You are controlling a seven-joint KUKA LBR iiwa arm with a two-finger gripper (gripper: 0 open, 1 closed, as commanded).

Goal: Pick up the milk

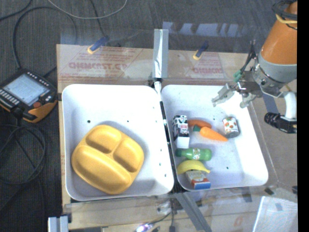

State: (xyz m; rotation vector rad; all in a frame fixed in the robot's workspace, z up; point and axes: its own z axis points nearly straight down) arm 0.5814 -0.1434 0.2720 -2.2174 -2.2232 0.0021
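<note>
The milk (181, 130) is a small carton with black-and-white cow patches and a white lower end. It lies against the left wall of the right bin (251, 170). My gripper (231, 97) hangs over the far right part of that bin, well to the right of the milk and farther back. Its two fingers (219, 95) are spread apart and open, with nothing between them.
An orange carrot (211, 133), a small can (231, 126), a green bottle (194, 153), a banana (192, 166) and a small red box (199, 181) lie close around the milk. A yellow divided plate (108, 158) sits in the left bin (77, 98).
</note>
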